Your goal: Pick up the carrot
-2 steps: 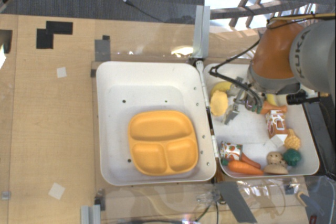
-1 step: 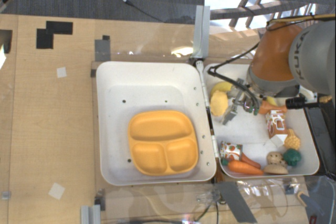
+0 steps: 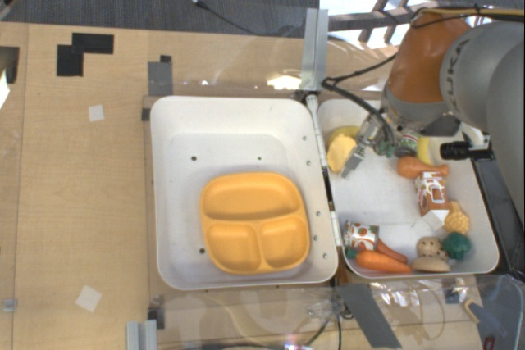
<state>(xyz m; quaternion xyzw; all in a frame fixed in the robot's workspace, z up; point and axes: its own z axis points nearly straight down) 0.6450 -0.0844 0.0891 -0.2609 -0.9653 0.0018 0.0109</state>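
Observation:
The carrot is orange and lies flat along the front wall of the right bin, its thick end toward the left, next to a small can. My gripper hangs over the back left part of that bin, right beside a yellow block. It is well behind the carrot, and nothing shows held in it. The grey arm with its orange band reaches in from the upper right.
Crowding the right bin are an orange piece, a lemon-yellow item, a small carton, a yellow corn piece, a green broccoli and a tan round item. The left bin holds a yellow divided plate.

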